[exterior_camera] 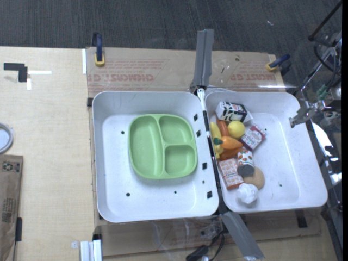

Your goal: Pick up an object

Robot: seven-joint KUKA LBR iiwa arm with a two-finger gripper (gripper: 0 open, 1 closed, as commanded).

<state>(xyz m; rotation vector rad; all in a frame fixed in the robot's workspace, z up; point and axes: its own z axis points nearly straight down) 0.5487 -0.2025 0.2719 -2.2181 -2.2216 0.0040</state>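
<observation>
Camera view, left to right: pale wood table (pixel 49 145) with a roll of tape at the far left edge and a brown paper bag below it. Left shallow white plastic bin (pixel 109 200) holds 1 light-green 3-compartment plastic plate (pixel 162 145), lying flat near the centre. Right shallow white plastic bin (pixel 293 167) has the pickable clutter, all bunched against its left wall: black-and-white small carton (pixel 231 111) at top, yellow lemon-like fruit (pixel 236 128) just below it, orange carrot-shaped toy (pixel 229 143), red-and-white packets (pixel 253 137), round tan cookie-like piece (pixel 255 178), white crumpled ball (pixel 247 193) at the bottom.

Claw (pixel 304 115) sits at the right bin's far right rim, well apart from the pile; cannot tell its state, nothing visible in it.

Judgement: approach step, no pick yet. Next move needs travel left over the pile and a descent on 1 exposed item; white ball or carton look least crowded.

Cardboard sheet under the bins is clamped at the back; dark carpet beyond.
</observation>
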